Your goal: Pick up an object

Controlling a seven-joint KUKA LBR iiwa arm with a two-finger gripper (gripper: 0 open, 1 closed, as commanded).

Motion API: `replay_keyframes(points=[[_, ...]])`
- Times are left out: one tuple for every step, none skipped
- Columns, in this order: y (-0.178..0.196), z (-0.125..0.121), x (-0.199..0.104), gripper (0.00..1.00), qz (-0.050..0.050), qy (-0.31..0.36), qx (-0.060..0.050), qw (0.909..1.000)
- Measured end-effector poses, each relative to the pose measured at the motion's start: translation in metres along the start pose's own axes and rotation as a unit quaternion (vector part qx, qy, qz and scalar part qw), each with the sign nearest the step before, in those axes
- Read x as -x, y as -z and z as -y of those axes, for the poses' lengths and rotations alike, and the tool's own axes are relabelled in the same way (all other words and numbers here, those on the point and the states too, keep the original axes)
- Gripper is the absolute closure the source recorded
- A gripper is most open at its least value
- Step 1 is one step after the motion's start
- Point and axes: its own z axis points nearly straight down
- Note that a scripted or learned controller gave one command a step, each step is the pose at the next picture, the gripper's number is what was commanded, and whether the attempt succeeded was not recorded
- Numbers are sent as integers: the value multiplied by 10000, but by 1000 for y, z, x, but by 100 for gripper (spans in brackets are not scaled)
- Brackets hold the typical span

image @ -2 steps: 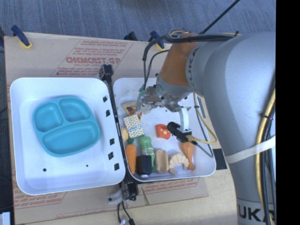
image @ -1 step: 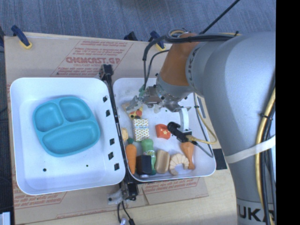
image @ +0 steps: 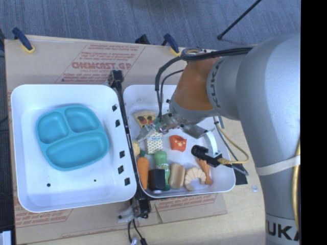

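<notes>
I see a cardboard-covered bench [image: 102,60] on grey carpet [image: 76,9], a blue divided plate [image: 72,137] in the left bin [image: 23,152]. The right bin [image: 225,184] holds toy food: carrot [image: 142,170], pizza slice [image: 145,119], red piece [image: 178,143]. The gripper [image: 159,126] hangs at the bin's ten o'clock over a patterned block [image: 155,144]; I cannot tell its grip, the wrist hides it.

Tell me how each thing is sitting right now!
blue plate: lying flat in the left bin, nothing on it.
pizza slice: flat, near the right bin's top.
carrot: lying lengthwise by the divider.
red piece: lying loose, apart from the others.
croissant: resting at the front wall.
gripper: low over the toys.
</notes>
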Motion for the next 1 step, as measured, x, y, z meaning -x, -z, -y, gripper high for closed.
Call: replay_keyframes(points=[[10, 0, 0, 100, 1, 15, -4, 10000]])
